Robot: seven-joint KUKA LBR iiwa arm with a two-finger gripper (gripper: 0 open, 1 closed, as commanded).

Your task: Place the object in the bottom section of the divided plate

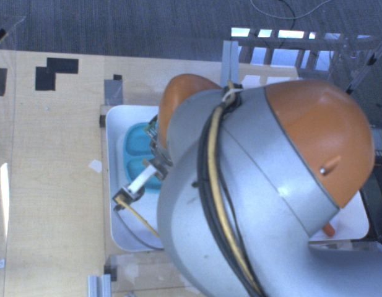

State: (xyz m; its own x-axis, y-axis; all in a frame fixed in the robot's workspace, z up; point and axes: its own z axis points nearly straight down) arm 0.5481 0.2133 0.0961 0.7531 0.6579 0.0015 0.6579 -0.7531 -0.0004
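Camera view, arm (259,184) over white bin (114,166), hand (157,143) at blue divided plate (135,146), mostly hidden, openness cannot be told.

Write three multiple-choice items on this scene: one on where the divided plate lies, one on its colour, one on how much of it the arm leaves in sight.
1. Where does the divided plate lie?
A. on the carpet
B. in the white bin on the view's left
C. on the bare bench

2. What colour is the plate?
A. red
B. yellow
C. blue

3. How does the plate show?
A. wholly uncovered
B. partly hidden under the arm
C. broken in pieces

Answers:
1 B, since the bin's white floor lies around it.
2 C, since its compartments are plainly blue.
3 B, since the grey arm covers its right side.
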